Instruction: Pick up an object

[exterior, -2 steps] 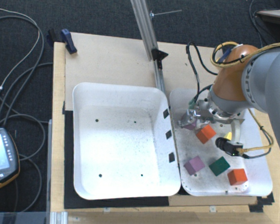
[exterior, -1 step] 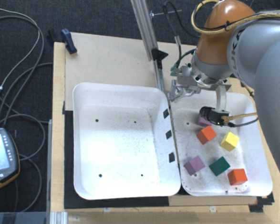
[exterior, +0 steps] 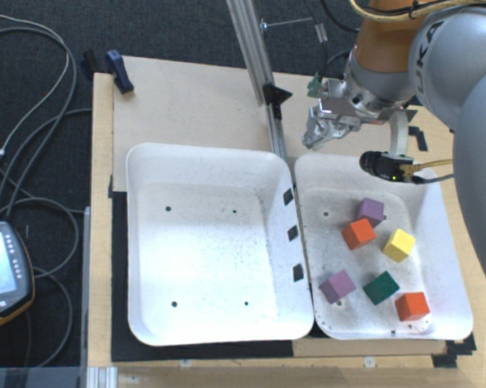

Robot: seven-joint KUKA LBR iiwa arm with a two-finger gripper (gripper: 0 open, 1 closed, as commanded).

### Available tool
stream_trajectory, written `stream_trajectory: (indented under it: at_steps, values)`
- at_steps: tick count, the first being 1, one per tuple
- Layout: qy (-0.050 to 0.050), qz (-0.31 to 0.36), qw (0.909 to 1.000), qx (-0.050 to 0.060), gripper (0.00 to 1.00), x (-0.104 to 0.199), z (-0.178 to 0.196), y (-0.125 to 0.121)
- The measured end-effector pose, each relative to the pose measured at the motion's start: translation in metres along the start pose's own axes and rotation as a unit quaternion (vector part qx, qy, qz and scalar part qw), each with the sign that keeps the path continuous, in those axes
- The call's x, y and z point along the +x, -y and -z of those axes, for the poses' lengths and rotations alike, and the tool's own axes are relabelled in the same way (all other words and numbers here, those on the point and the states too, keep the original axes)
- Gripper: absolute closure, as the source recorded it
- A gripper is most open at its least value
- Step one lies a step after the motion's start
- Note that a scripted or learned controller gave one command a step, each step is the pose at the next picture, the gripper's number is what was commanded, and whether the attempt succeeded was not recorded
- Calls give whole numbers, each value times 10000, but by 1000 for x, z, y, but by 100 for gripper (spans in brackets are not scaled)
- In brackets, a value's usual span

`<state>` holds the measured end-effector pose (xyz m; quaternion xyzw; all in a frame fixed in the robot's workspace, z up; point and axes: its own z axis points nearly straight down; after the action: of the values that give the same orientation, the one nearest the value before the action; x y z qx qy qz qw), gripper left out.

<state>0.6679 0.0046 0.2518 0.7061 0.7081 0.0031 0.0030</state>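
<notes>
Six blocks: all below the gripper (exterior: 320,135) in the right bin (exterior: 439,244); nearest are a purple block (exterior: 371,210) and an orange block (exterior: 359,234).
Gripper: above the bin's far rim; grip state cannot be told.
Left bin (exterior: 139,248): lower left of it.
Bench (exterior: 191,102): tan, cables beyond.

Six small blocks lie apart in the right bin (exterior: 439,244): a purple block (exterior: 372,210), an orange block (exterior: 359,234), a yellow block (exterior: 399,245), another purple block (exterior: 338,285), a green block (exterior: 381,287), another orange block (exterior: 413,306).
</notes>
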Motion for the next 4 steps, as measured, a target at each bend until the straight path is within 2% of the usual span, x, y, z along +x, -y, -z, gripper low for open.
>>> stream_trajectory:
  at_steps: [1,2,3,4]
  values:
    - [-5,-26,9999,97,100,-11,-43,79]
    - [-5,-15,10000,49,0,-11,-41,76]
    - [8,-55,10000,82,0,-111,-100,106]
    - [9,-7,10000,-1,0,-108,-116,106]
